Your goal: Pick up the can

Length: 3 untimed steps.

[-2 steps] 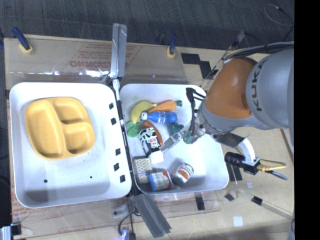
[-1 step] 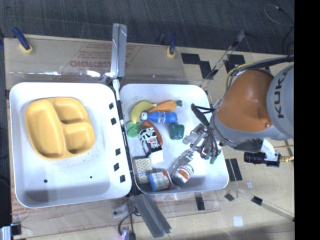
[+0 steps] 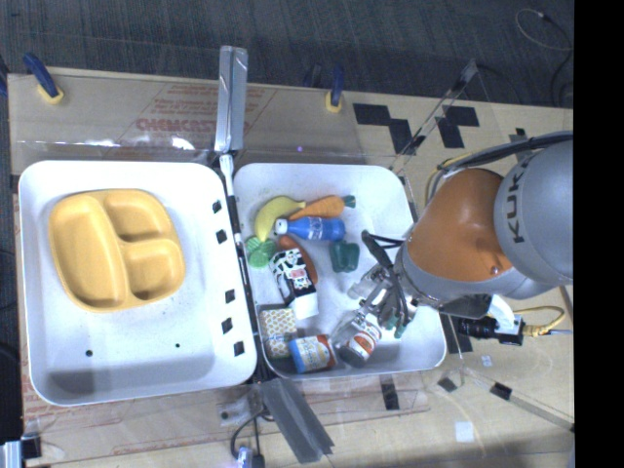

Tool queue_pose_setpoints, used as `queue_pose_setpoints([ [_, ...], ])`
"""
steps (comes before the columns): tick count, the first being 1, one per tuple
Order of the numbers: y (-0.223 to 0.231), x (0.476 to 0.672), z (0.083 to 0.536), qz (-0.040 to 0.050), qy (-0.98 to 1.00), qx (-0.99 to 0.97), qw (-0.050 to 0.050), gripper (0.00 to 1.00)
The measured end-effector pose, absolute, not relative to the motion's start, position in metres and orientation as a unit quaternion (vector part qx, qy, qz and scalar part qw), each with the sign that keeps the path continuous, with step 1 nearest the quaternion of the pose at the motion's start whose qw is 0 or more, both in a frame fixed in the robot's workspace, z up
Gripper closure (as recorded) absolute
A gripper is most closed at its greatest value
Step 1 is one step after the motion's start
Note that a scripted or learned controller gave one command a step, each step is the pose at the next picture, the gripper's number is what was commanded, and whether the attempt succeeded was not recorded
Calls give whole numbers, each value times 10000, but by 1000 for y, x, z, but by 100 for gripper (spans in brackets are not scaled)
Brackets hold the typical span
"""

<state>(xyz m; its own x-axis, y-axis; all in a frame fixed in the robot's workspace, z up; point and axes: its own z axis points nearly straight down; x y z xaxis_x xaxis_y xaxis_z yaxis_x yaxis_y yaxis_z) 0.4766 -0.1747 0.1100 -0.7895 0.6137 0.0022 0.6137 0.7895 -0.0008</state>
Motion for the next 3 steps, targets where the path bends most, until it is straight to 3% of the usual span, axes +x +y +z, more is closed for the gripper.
queue_pose_setpoints([
  [1,-175,477,110,0,-9459,-3245,10,0],
  [2,-176,598,92,0,-9518,-3068,-3,0],
  [3,-173,581,92,0,-9812,-1930,8,0],
])
